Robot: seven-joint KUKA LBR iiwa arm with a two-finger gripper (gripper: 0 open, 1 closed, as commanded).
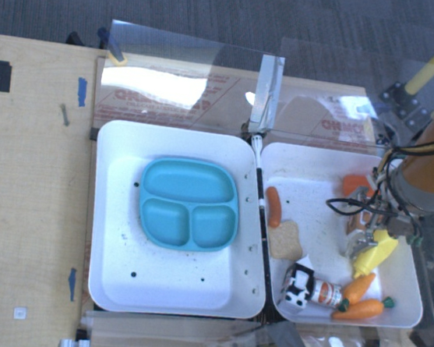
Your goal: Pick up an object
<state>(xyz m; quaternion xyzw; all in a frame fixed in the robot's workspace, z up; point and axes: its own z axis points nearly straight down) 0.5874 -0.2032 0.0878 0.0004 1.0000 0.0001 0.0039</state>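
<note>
Nothing lifted yet: end effector point(366, 240) low in right bin point(319, 170), touching yellow toy point(373, 255); grip state impossible to tell.

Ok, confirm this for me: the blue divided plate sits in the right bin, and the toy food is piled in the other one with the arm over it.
Not quite. The camera view shows the blue divided plate in the left bin, not the right. The toy food, such as the carrot, lies in the right bin, with the arm over it.
</note>
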